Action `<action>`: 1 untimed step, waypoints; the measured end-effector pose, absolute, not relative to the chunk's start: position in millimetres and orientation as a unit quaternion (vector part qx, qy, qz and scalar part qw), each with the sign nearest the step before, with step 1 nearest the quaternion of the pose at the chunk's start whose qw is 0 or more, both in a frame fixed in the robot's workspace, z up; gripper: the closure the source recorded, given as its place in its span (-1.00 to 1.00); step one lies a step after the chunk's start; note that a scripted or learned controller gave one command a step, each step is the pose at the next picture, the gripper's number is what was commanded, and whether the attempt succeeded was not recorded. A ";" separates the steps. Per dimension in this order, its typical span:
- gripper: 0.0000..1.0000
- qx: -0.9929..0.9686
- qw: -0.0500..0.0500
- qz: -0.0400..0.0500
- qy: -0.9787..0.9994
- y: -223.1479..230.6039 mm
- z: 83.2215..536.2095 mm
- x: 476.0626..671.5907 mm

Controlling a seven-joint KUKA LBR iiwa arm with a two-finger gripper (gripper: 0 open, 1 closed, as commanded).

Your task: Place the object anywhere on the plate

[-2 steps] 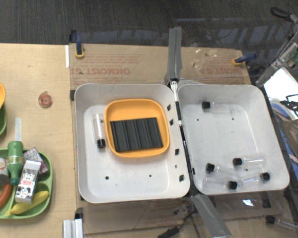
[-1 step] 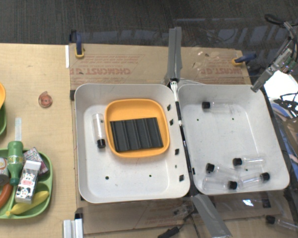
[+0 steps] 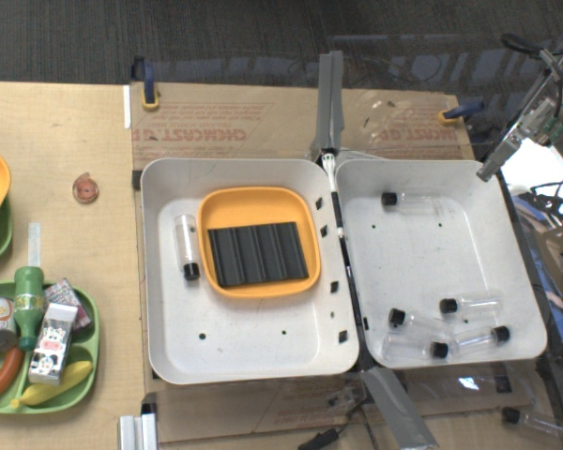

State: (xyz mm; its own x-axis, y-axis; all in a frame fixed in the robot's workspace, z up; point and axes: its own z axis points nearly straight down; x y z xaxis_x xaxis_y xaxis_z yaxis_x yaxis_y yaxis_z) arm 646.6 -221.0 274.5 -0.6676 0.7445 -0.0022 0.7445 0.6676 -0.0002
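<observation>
A clear tube (image 3: 185, 246) lies just beside the orange plate (image 3: 259, 204) in the left bin (image 3: 253, 354). More tubes (image 3: 469, 306) lie in the right bin (image 3: 422, 242). The bench (image 3: 56, 139) is tan.

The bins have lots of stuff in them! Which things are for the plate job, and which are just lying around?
For the job:
orange plate in the left bin
clear tubes with black caps in the right bin
one tube beside the plate

Just lying about:
green tray of toy food
small pink thing
blue clamps
</observation>
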 end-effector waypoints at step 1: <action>-1.00 0.431 0.001 0.000 0.902 -222.5 262.0 642.1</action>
